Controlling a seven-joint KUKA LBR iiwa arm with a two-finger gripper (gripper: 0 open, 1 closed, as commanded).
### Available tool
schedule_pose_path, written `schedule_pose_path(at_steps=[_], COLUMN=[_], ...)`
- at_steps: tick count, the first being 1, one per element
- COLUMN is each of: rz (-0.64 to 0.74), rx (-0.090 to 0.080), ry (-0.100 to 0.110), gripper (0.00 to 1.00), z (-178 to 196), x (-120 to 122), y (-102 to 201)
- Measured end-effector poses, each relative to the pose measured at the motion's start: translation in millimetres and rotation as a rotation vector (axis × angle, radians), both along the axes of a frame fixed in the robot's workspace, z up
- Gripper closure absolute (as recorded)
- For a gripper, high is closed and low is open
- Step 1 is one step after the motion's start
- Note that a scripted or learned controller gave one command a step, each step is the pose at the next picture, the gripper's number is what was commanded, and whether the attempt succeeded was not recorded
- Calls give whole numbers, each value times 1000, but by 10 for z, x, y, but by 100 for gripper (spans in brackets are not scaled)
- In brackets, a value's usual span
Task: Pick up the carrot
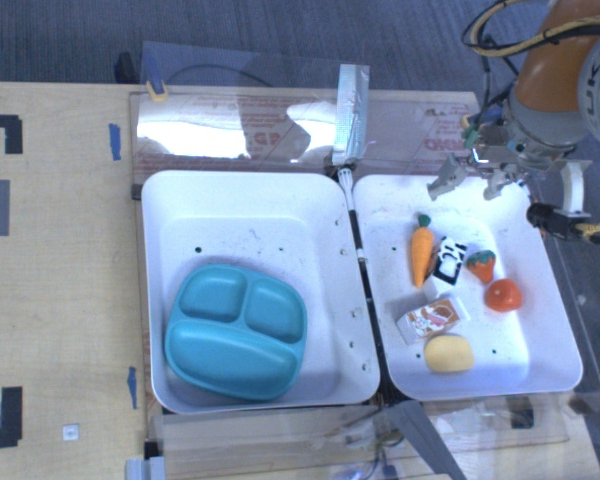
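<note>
Small orange toy carrot (421, 253) with green top lies upright-lengthwise in the right white plastic bin (550, 353), left-centre, a black-and-white carton (449, 262) just beside it. Two-finger gripper (477, 180) hovers above the bin's far edge, fingers spread, holding nothing. Step looks like approach: next, shift toward the carrot and descend. Open room on the carrot's left.

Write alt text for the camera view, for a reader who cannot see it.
A carrot lies untouched in the right bin, among a small black-and-white box, a red tomato, a yellow lemon-like item and a snack packet. The gripper hovers open over that bin's far edge, holding nothing. The left bin holds a blue divided plate.
</note>
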State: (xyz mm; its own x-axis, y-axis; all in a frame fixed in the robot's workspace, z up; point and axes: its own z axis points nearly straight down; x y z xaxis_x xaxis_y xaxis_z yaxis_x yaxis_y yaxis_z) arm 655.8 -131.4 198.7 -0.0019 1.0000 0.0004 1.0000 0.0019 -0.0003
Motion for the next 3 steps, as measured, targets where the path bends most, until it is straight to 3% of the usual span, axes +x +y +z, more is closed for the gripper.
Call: schedule_pose_path(at_steps=[1, 2, 3], rz=[23, -109, -273], rx=[-1, -2, 0], ry=[-7, -6, -2], gripper=[0, 0, 0], z=[-1106, -777, -1123], x=[-117, -9, -244], y=[204, 46, 402])
